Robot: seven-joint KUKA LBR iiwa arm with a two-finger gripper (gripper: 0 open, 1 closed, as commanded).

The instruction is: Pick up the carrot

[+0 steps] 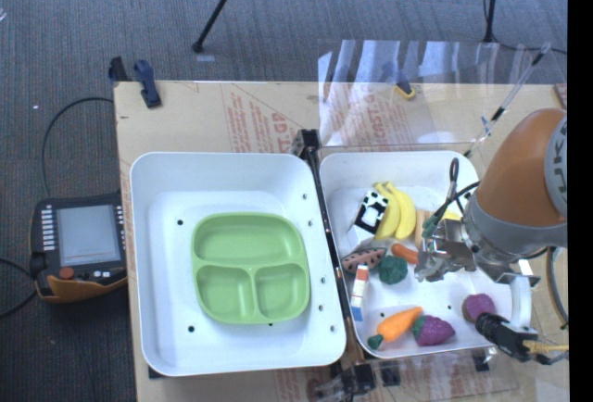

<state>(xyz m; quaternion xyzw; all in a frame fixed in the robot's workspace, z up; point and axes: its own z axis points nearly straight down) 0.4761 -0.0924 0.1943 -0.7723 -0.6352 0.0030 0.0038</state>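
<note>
Roughly, top to bottom:

Desk (232, 113): flat brown board with faint red printing; it carries two shallow white bins side by side.

Left bin (153, 206): smooth white plastic with rounded corners; in it lies a light green tray (250, 266), a rounded square with one wide compartment above two smaller ones.

Right bin (343, 173): same white plastic; it holds the toy food.

Carrot (398, 324): orange, tapered, smooth like plastic, with a small green leafy end at its lower left; it lies tilted near the bin's front edge, just beside a bumpy purple grape bunch (434, 330) on its right.

Other food: curved yellow bananas (398, 210) at the middle of the right bin, touching a black and white patterned card (373, 210); a dark green knobbly piece (393, 270) below them, with a small orange piece (404, 253) at its upper right; a brown oblong piece (363, 257) to the left; a rounded dark purple piece (478, 307) at the right.

Arm (528, 178): domed orange shell above a grey wrist, reaching in from the right.

Claw (435, 263): metallic, tangled with cables, hanging over the middle of the right bin just right of the dark green piece, well apart from the carrot; I cannot tell how it is set.

Floor: dark ribbed carpet; a grey handheld controller (79, 247) with a screen lies left of the desk.
</note>
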